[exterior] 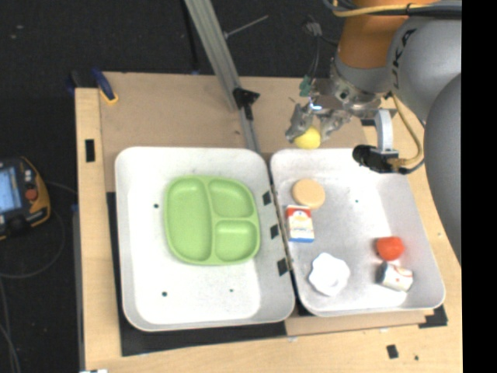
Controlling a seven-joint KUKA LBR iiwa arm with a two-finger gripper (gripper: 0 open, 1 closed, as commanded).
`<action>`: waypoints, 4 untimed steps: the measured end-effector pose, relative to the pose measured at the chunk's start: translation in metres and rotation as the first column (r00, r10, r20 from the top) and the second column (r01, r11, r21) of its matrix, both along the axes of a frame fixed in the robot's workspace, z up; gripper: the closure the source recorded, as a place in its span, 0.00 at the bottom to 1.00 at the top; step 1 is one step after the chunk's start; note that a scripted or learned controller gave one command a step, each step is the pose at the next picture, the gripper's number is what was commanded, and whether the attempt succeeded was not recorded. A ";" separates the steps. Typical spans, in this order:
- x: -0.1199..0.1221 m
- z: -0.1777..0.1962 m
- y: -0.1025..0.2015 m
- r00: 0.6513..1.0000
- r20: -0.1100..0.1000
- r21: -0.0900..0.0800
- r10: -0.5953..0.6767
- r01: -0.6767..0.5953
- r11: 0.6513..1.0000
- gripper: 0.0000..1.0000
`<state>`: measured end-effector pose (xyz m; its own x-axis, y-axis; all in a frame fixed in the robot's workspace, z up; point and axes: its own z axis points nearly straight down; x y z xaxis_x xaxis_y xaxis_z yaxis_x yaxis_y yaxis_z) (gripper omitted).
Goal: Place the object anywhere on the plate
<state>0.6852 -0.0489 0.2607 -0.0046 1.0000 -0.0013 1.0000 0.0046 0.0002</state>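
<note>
The two-finger gripper [312,129], closed around a small round yellow object [308,138], hangs above the right bin's far rim, with the green sectioned plastic plate [210,221] lying down-left in the other bin.

The one camera looked down at a slant from above the bench [178,107] (both bins fully in frame).

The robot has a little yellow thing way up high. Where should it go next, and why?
Probably sideways to the left, toward the green plate. The gripper seems to hold the yellow object between its fingers, above the back edge of the right bin. The plate lies in the left bin, so the object must travel over there before it comes down.
</note>
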 end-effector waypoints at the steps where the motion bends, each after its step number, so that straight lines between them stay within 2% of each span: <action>1: -0.009 0.000 0.060 1.000 0.000 0.002 0.002 -0.002 1.000 1.00; 3: -0.017 0.004 0.156 1.000 0.001 0.002 0.003 -0.003 1.000 1.00; 4: -0.016 0.004 0.153 1.000 0.001 0.002 -0.001 0.001 1.000 0.00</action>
